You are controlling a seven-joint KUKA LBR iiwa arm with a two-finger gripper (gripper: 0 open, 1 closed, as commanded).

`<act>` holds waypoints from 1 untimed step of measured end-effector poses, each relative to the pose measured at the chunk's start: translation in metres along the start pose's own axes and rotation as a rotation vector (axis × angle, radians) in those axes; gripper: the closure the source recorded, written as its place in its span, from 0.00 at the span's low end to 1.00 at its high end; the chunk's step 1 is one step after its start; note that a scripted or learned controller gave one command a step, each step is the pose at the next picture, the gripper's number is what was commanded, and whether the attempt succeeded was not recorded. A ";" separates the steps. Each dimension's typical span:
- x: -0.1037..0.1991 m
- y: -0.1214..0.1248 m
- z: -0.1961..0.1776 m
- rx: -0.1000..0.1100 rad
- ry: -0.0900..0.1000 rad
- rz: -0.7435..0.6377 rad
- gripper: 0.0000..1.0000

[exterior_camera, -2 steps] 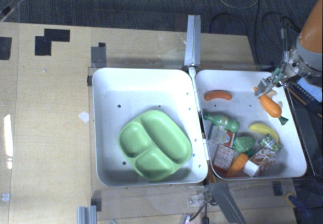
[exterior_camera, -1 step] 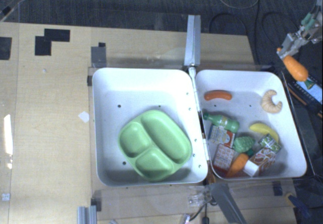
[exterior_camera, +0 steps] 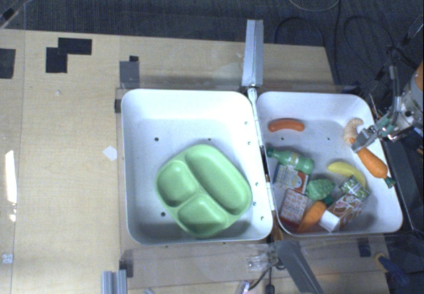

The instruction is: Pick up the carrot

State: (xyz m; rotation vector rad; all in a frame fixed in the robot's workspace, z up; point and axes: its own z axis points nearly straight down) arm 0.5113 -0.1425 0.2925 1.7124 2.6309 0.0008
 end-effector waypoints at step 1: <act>0.000 0.000 -0.001 -0.001 -0.001 0.000 0.00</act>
